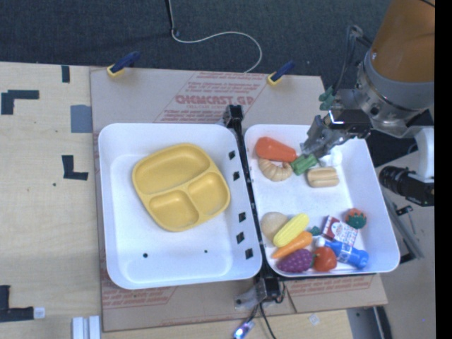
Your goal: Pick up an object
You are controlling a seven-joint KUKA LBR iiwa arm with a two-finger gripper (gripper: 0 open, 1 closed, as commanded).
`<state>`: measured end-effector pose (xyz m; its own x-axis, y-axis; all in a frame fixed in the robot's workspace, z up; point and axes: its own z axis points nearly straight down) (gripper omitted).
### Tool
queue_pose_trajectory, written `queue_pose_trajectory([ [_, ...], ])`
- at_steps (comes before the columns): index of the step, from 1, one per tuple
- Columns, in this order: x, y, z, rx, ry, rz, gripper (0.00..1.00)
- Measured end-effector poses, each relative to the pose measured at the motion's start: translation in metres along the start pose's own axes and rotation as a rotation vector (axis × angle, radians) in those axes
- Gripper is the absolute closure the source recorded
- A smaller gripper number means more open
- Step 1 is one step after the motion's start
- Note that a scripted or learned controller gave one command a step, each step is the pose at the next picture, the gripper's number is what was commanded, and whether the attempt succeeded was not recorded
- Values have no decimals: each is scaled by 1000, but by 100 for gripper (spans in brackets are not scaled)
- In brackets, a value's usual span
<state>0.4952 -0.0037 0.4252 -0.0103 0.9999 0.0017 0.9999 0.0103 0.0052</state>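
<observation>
My gripper (311, 152) hangs low over the back of the right bin (374, 189), reaching in from the right. Just under its tip lies a small green toy (305, 164); I cannot make out whether it is gripped or only touched. Close by sit an orange-red toy vegetable (274, 149), a croissant (275, 170) and a tan bread roll (323, 179). At the front of the bin are a potato (272, 223), corn (291, 229), a carrot (293, 244), purple grapes (296, 261), a tomato (325, 259), a red-and-white carton (337, 230), a blue bottle (352, 254) and a strawberry (355, 218).
The left bin (120, 224) holds a yellow divided plate (181, 186). A black divider (244, 189) runs between the bins. Both bins rest on a cardboard sheet (205, 97) held by clamps (123, 63) at the back. A white cable (212, 37) loops behind.
</observation>
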Motion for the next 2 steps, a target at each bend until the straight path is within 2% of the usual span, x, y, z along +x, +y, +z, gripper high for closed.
queue_pose_trajectory([
  [1, 23, -11, -43, 2, -1, 6, 100],
  [2, 117, -10, -55, 5, 0, -1, 100],
])
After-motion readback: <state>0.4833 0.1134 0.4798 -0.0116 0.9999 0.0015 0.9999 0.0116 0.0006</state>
